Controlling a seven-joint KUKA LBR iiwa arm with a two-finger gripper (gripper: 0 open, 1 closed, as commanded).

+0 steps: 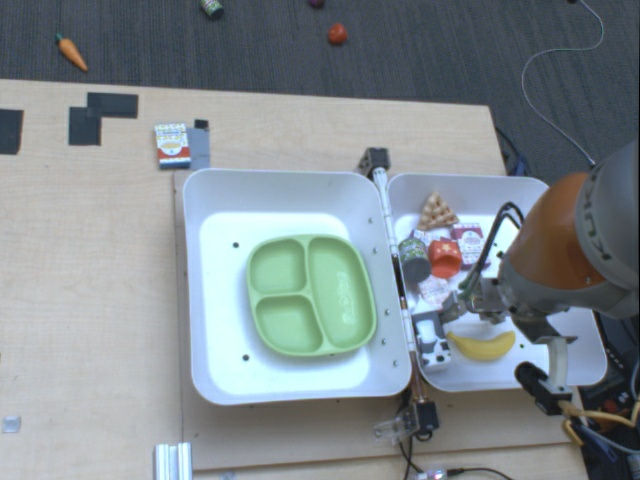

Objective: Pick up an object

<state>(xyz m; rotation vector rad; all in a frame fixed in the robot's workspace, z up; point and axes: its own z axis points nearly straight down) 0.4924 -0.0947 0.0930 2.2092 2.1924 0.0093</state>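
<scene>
In the right bin [590,363] on the tabletop [90,298], a banana [482,345] lies just below the hand [462,303], whose grip I cannot tell, with a red object [445,257] and a cone-shaped pastry [436,209] beyond.

Pale matt wood-grain counter [90,268], two glossy smooth white plastic bins [215,368], matt light-green plastic divided tray [310,293], smooth yellow banana [482,345], dark ribbed carpet floor [450,38], satin orange band [555,238] on smooth grey arm [615,208].
</scene>
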